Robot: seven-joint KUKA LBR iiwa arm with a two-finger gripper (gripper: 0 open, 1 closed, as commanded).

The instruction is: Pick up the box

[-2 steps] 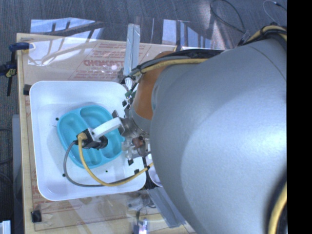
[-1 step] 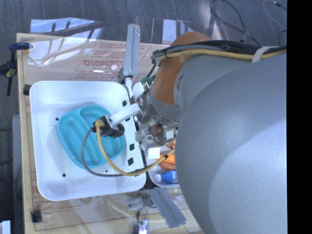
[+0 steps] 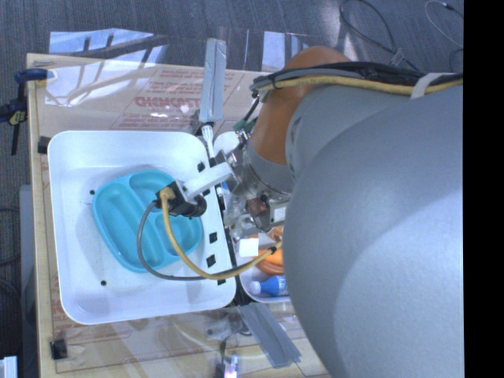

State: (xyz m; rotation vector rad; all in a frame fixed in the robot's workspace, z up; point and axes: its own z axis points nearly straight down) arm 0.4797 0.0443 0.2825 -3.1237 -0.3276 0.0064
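The grey arm (image 3: 370,211) with its orange band (image 3: 279,124) covers nearly all of the right bin (image 3: 252,290). Its wrist hangs low over that bin's left edge, and the gripper (image 3: 250,215) sits among brackets and cables there. I cannot pick out a box; the arm hides most of the right bin's contents. At the bin's near left corner an orange item (image 3: 272,262) and a blue and white item (image 3: 272,287) peek out from under the arm.
The left bin (image 3: 71,211) holds a blue sectioned tray (image 3: 130,219). A yellow and black cable loop (image 3: 169,250) from the wrist droops over that tray and the wall between the bins. A metal bar (image 3: 211,77) stands behind the bins.
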